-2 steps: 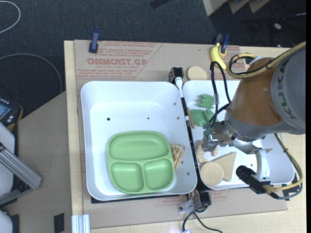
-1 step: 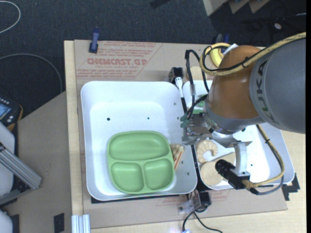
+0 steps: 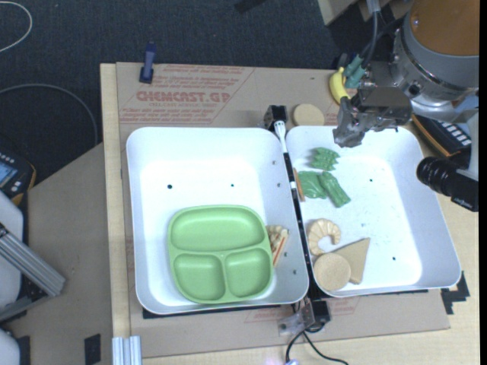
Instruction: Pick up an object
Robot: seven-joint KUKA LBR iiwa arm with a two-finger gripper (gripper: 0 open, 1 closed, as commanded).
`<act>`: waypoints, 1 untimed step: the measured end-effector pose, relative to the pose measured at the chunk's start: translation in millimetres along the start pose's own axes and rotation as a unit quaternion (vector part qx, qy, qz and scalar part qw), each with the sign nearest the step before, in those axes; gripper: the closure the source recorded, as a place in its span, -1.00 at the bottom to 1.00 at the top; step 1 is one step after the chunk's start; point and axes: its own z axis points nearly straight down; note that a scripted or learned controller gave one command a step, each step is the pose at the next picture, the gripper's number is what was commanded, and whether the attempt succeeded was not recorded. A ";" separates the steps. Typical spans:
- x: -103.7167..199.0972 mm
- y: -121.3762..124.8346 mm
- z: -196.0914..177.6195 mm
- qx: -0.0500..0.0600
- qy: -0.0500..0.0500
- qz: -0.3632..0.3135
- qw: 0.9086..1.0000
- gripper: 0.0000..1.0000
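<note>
Over right bin's (image 3: 426, 226) far edge hovered pincer (image 3: 348, 137); fingers' state could not be told, nothing seen held. Candidate objects lay along right bin's left side: two green pieces (image 3: 325, 158) (image 3: 323, 185), likely light plastic, slippery, best pinched across narrow width; croissant-like piece (image 3: 324, 233); tan wedge (image 3: 355, 251); round tan disc (image 3: 332, 271), flat, hard to pinch. Left bin (image 3: 190, 158) held one green divided tray (image 3: 221, 251), plus small tan item (image 3: 277, 239) beside it.

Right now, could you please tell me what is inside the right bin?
The right bin holds green pieces near its left wall, and a curled tan piece, a tan wedge and a round tan disc at its near-left corner. The pincer hides part of the far edge.
</note>
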 end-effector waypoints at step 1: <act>-145.1 53.3 48.8 0.012 -0.004 0.008 1.000 1.00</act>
